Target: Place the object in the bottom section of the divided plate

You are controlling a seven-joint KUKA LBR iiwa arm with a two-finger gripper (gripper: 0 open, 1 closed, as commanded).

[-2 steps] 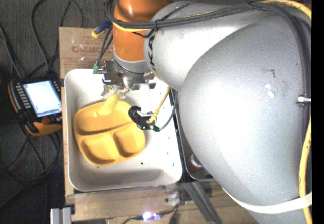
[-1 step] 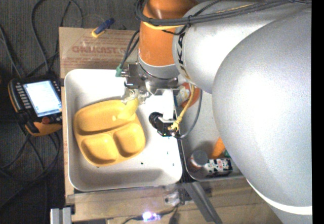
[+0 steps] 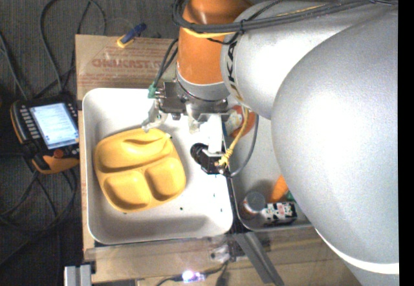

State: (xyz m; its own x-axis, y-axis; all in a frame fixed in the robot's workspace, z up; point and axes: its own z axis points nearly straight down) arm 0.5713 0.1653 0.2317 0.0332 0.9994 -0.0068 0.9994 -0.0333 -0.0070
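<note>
- Here the divided plate is yellow, smooth and matte, with rounded corners and three shallow sections; it lies in the left white bin.
- The right bin holds small objects, partly hidden, too unclear to name.
- The grey arm, with its orange band, reaches over the left bin.
- The gripper is just above the plate's upper edge.

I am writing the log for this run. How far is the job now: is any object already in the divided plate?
Done: nothing visibly; the yellow divided plate in the left white bin holds no object in any section. In hand: the gripper hangs over the plate's upper edge; I cannot tell whether it carries anything. Left: placing the object in the bottom section.
</note>
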